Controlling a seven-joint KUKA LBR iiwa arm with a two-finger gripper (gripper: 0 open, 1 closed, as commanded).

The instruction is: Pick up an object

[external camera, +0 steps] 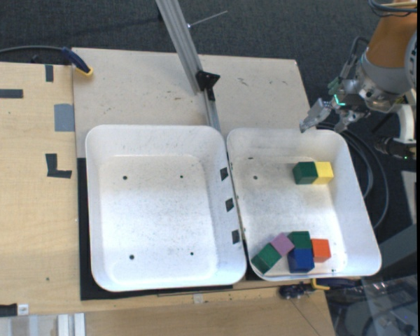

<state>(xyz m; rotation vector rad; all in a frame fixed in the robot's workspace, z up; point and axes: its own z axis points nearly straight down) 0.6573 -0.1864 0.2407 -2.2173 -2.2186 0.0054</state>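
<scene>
The right bin (357, 208) is seen w/ small blocks: a green block (304, 173) touching a yellow block (325, 171) nr the far wall. The green one is judged light, rigid; best taken across flat sides. The gripper (323, 116) is poised over the bin's far rim, fingers apart, nothing held.

The arm (395, 40) is cut off by the top and right edges of the view, so its upper part cannot be seen. The hand (324, 115), above the far right corner of the right bin (360, 208), is small and blurred; its fingers cannot be told apart. In the near right corner of this bin, a green block (299, 239) is partly hidden behind the blue block (301, 259). The counter (28, 208) is cut off by the left edge. A grey rail (178, 30) leaves the view at the top edge.
</scene>
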